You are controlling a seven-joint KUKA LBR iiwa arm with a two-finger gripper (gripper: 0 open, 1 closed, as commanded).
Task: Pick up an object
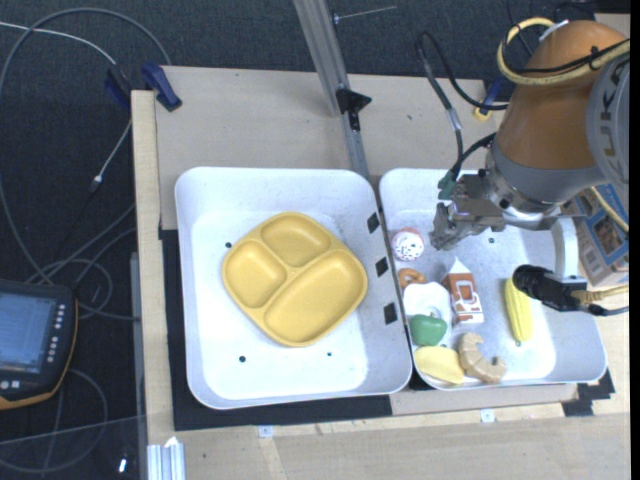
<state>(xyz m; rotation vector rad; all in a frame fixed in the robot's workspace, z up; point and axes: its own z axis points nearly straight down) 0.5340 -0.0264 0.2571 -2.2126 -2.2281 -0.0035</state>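
Note:
My gripper hangs over the back left part of the right bin, on the grey arm with the orange band. Just to its left lies a white ball with pink spots. In front of it stands a small orange and white carton. A yellow corn cob lies to the right of the carton. A green pepper rests by a white dish. At the bin's front edge lie a pale yellow piece and a tan piece. Nothing shows in the gripper's grasp.
The left bin holds a yellow divided plate. A small orange ring-like item lies near the wall between the bins. A metal post rises behind the bins. Cables and a tablet lie off the bench to the left.

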